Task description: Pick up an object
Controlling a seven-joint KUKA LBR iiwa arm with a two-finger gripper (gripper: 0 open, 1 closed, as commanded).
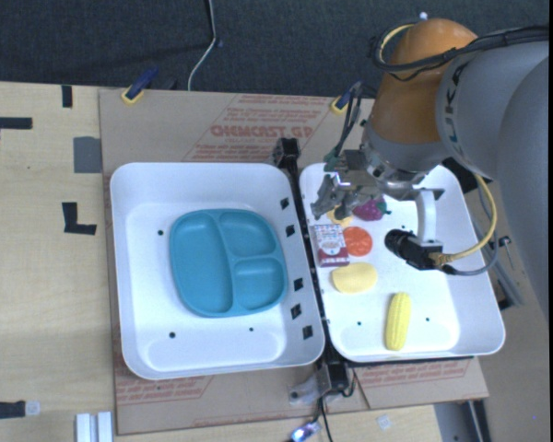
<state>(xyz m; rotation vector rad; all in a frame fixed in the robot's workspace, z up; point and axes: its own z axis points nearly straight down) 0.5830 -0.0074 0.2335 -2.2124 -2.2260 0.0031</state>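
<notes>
I'm at the approach step: gripper (335, 205) low beside the purple toy (371, 210), nothing visibly pinched; next needs a closing descent.

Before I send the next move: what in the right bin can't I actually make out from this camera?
- Gripper: finger state unreadable in the camera view; small, dark and blurred against the items below.
- Purple item: partly covered by the wrist, identity unclear.
- Small yellow piece under the gripper: mostly hidden.
- Red-and-white packet: print too small to read.
- Right bin: its far right part is covered by the arm.
</notes>
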